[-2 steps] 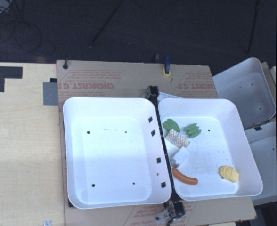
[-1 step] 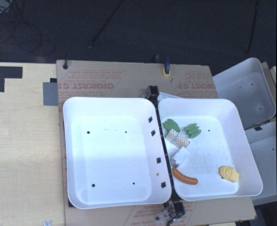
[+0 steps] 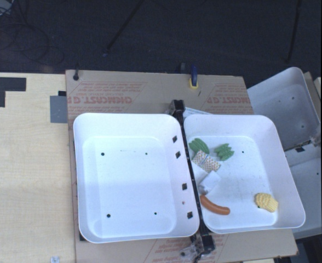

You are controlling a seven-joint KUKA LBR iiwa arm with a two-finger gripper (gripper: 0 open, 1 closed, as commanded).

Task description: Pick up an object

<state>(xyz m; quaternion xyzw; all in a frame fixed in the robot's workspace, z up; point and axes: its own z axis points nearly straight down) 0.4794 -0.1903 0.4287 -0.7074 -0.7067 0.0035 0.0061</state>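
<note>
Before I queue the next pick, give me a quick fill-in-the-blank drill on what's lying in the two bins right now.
1. All the loose objects lie in the ____ bin as the camera sees it.
2. The yellow corn piece sits near that bin's lower ____ corner.
3. The orange sausage lies close to the ____ between the bins.
4. The two leafy pieces are ____ in colour.

Missing words: right; right; divider; green
</note>
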